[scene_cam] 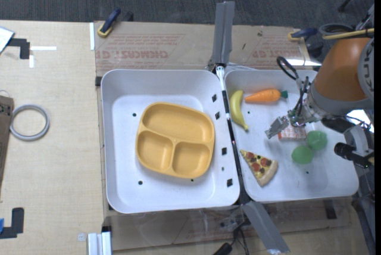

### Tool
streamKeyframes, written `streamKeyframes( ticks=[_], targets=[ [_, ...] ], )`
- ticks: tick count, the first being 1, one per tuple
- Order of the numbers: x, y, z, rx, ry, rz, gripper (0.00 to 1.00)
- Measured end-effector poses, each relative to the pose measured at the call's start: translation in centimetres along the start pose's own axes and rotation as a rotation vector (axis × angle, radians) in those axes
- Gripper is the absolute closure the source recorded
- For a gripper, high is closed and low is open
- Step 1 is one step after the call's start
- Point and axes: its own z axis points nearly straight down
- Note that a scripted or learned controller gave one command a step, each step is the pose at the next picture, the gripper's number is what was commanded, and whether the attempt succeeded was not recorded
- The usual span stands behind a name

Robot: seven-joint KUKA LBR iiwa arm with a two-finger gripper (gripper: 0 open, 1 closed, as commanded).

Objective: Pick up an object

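Note:
The right bin (333, 188) holds a yellow banana (237, 109), an orange carrot (263, 96), a pizza slice toy (260, 165), two green round pieces (309, 148) and a small pinkish-white object (293, 133). My gripper (281, 127) is low in this bin, just left of the pinkish object and right of the banana, its metal tip close to or touching that object. The arm's orange band (342, 69) hangs above the bin's right side and hides part of it.
The left bin (113, 146) contains a yellow three-compartment plate (175, 139). A roll of tape (28, 122) lies on the bench at far left. Blue-yellow clamps (109, 22) sit at the bins' back edge. A grey divider bar (223, 33) rises between the bins.

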Motion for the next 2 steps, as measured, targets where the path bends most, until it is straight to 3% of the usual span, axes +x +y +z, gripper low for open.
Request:
streamKeyframes(
  ticks=[1,2],
  targets=[
    [-0.3,0.1,-1.1,-0.004,-0.007,0.005,1.00],
    [2.7,3.3,-0.2,0.000,-0.004,0.142,1.00]
  ],
)
